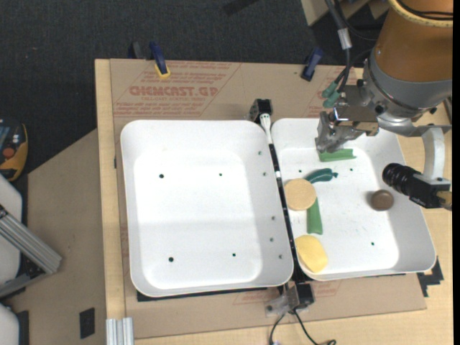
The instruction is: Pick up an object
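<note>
Hovering low over the right bin (pixel 402 261), the gripper (pixel 332 144) touches a green strip (pixel 341 154) at the bin's far side. Whether its fingers grip the strip cannot be told.

Broad orange cylindrical band (pixel 419 20) over a grey rounded metal wrist housing (pixel 410 95). Black cables (pixel 338 20) trailing down alongside. Small grey metal pincer (pixel 332 144) on a boxy mount, teal-green fittings (pixel 332 92) at its side.
</note>
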Controlling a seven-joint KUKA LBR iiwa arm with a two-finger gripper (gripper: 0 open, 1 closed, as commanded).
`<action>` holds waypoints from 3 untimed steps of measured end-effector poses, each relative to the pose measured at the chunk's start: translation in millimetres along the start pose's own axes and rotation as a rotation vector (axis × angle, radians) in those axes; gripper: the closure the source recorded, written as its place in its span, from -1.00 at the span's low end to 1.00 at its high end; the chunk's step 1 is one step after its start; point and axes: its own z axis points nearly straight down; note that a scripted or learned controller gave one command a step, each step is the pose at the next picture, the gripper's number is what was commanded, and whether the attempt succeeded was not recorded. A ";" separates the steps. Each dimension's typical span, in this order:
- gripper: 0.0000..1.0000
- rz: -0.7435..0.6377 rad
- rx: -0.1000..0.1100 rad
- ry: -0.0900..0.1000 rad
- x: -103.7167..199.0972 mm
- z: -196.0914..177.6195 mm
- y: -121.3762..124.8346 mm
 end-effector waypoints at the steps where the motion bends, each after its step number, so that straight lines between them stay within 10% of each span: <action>1: 1.00 0.011 0.020 -0.002 -64.3 53.9 -33.8; 2: 1.00 -0.002 0.017 0.000 9.4 92.1 -32.3; 3: 1.00 -0.002 0.003 0.001 51.1 12.3 -23.2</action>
